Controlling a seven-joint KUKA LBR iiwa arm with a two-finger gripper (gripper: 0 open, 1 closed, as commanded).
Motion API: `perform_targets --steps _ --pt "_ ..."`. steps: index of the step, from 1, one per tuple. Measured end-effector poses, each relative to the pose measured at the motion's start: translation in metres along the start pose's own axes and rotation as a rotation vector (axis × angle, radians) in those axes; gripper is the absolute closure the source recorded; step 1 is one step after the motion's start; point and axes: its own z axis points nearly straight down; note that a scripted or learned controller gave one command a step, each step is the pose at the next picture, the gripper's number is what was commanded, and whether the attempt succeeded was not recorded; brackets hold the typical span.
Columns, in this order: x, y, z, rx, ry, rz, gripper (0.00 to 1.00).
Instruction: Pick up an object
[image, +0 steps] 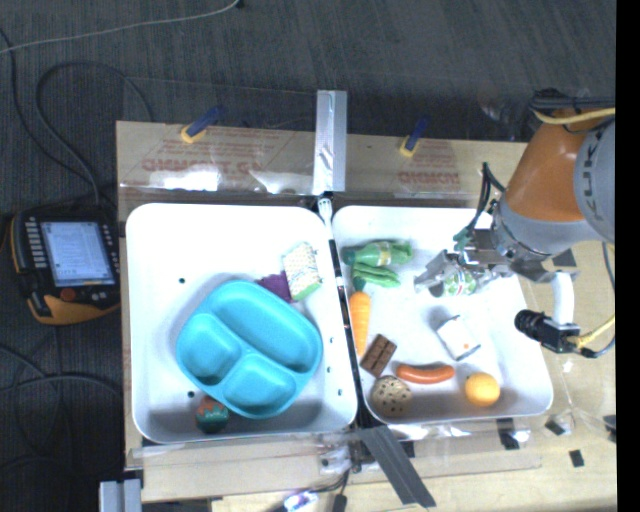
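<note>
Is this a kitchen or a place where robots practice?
Probably a robot lab, not a kitchen. A robot arm reaches over two white bins of toy food, like a carrot, and a control tablet with cables lies on the carpet.

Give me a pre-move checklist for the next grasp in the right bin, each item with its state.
1. Gripper is over the right bin: ok.
2. Finger opening known: cannot tell.
3. Something held already: cannot tell; a green item sits at the fingertips.
4. Sausage lies apart from the orange fruit: ok.
5. Carrot free of the divider: not ok, it lies along the bin wall.
</note>
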Motion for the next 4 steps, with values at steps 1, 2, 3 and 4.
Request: perform_targets --steps 1,2,3,4 --pt "-0.046 0.028 0.093 -0.005 -0.001 0.049 0.0" --pt "-0.026 0.011 0.026 0.0 -0.001 0.218 0.0" --pt "-0.034 0.011 0.092 -0.003 -0.001 0.08 0.0" --pt "-0.024 -0.007 0.094 -0.024 -0.011 -0.095 0.0"
